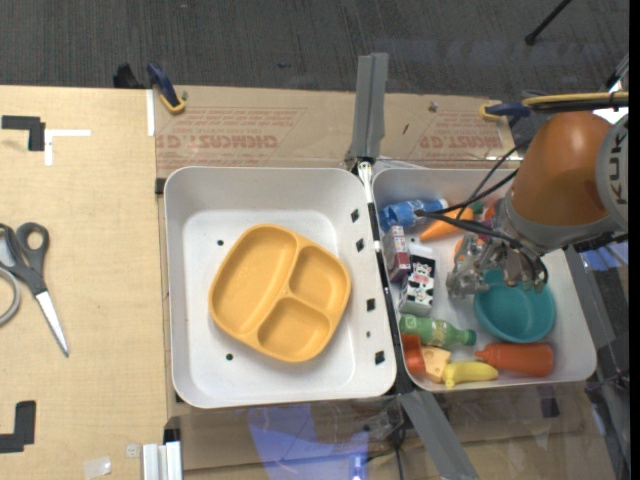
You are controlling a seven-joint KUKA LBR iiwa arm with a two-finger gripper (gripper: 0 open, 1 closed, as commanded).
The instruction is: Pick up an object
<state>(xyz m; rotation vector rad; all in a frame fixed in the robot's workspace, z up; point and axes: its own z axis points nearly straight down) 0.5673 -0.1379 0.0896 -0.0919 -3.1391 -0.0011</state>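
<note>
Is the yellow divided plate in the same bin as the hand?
No: the yellow divided plate lies in the left bin; the hand is over the right bin.

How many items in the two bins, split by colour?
Yellow-orange: 1, the divided plate in the left bin
Orange: 2, carrot, long orange toy
Teal: 1, bowl
Green: 1, bottle
Yellow: 1, banana
Blue: 1, bottle
Black and white: 1, small box
Total: 8 clearly seen; other small pieces in the right bin are too cluttered to count.
</note>
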